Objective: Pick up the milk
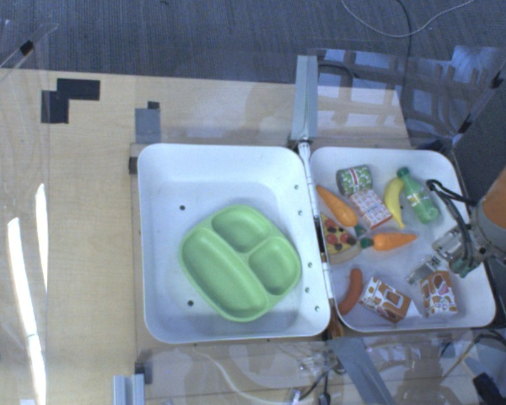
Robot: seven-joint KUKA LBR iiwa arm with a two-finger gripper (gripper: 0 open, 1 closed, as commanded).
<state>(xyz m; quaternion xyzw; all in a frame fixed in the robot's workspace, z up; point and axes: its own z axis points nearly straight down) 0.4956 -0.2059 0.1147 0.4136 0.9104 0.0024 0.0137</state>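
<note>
Camera view: I watch from above the counter (84, 251); the arm comes in at the right edge over the right bin (481, 315).
Gripper: the gripper (443, 260) is low by the near right corner of that bin; if it is clenched or released, I cannot tell.
Milk: I take the small carton (439, 294) with orange-brown patches for the milk; it lies flat, just below the gripper.
Look: white box, orange print, tilted a little.
Neighbour: a similar carton (384, 299) lies to the gripper's left, beside a sausage (351, 289).
Risk: I think the two cartons can be confused.
Risk two: the milk is near the bin wall, so a finger may hit the wall.
Other: a green plate (240, 261) sits far to the left.
</note>
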